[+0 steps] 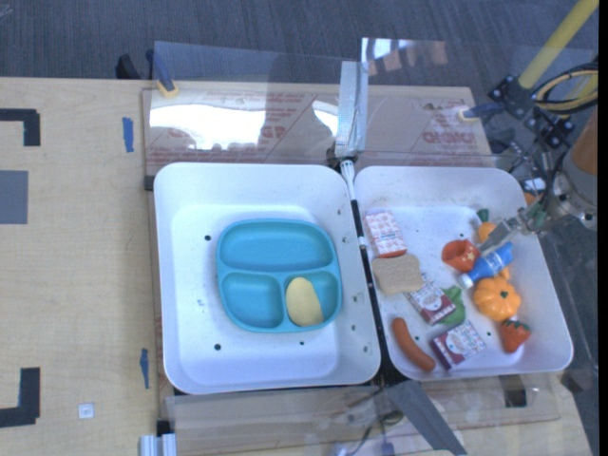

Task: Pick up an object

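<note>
Sausage (pixel 411 342) lies well apart from tool (pixel 518 224) above blue bottle (pixel 488 263).

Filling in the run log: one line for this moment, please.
tool: over right bin, by blue bottle | grasp: unclear | lemon: in blue tray, left bin

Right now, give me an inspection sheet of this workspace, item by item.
Surface: wooden bench bearing left bin and right bin.
Job's things: yellow lemon-like piece in blue divided tray; in the right bin, bread slice, sausage, small pumpkin, tomato, blue bottle, snack packets.
Clutter: nothing seen beyond the toys.
Gripper: gripper over the right bin's far right edge, finger state unclear.
Cables: yellow and black cables upper right.
Surroundings: clear panels behind bins; grey floor.
</note>
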`<state>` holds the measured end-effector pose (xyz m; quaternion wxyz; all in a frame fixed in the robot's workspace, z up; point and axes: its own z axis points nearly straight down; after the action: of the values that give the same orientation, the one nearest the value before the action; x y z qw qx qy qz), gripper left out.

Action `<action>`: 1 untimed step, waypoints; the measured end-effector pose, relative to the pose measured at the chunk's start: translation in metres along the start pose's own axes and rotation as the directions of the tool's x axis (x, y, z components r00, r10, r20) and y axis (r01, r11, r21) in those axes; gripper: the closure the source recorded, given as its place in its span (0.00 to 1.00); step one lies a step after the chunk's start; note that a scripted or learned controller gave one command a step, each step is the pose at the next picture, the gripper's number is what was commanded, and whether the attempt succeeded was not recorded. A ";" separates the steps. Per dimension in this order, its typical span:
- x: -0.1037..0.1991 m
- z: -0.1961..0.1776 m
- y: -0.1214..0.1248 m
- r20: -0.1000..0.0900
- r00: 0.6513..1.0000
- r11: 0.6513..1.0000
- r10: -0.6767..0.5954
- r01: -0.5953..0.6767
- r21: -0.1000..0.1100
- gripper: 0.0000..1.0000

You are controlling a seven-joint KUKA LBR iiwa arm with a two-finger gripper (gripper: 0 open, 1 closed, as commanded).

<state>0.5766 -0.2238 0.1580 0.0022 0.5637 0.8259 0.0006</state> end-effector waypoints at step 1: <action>0.002 0.053 0.008 0.001 1.000 1.000 -0.014 0.014 -0.013 0.00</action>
<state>0.5840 -0.2192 0.1046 0.0062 0.5578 0.8299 0.0059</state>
